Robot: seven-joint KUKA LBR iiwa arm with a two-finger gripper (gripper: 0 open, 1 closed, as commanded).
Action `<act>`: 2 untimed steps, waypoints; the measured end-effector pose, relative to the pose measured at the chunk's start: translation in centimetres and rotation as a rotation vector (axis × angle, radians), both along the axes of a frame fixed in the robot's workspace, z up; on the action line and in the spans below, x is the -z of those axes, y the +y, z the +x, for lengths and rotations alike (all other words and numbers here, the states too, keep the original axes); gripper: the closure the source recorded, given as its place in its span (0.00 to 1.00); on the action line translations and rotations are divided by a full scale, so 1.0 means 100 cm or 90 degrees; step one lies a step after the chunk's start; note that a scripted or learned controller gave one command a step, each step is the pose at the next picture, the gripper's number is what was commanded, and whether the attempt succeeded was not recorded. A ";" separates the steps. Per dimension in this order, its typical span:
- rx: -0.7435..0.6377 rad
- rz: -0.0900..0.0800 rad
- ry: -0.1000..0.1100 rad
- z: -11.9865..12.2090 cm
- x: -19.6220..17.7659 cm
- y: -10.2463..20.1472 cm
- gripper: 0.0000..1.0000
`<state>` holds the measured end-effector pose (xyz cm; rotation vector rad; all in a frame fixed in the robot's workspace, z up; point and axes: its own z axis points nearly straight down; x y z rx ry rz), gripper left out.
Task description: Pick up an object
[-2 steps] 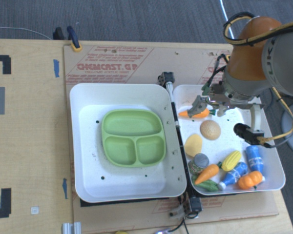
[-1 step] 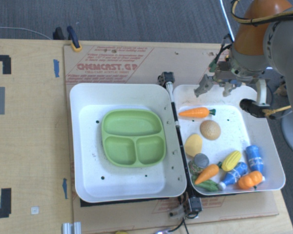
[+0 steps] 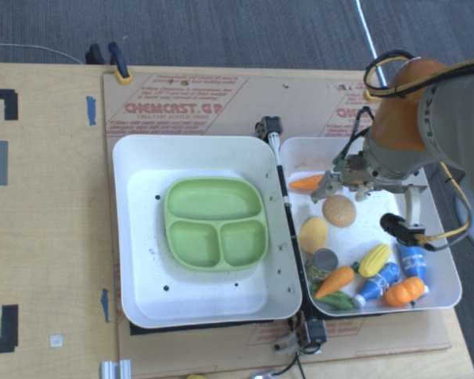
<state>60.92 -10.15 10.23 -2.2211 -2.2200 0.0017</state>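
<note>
Jaws (image 3: 341,184) — above bun (image 3: 340,211) (right bin (image 3: 446,287))

I see a green tray (image 3: 215,222) with three compartments in the left bin (image 3: 134,227). Both bins sit on a brown board (image 3: 182,101) printed with red lettering. A white cable (image 3: 362,14) crosses the grey carpet (image 3: 221,14) beyond the bench.

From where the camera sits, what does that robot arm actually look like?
The arm is thick and grey, with a rounded orange band above its wrist. Black and yellow cables loop over the band and trail beside it. Its hand is a small cluster of grey metal parts.
</note>
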 end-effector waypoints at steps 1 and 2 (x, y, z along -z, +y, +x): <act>-0.003 -0.004 0.014 0.054 0.015 0.004 0.00; -0.003 -0.007 0.015 0.053 0.008 0.003 1.00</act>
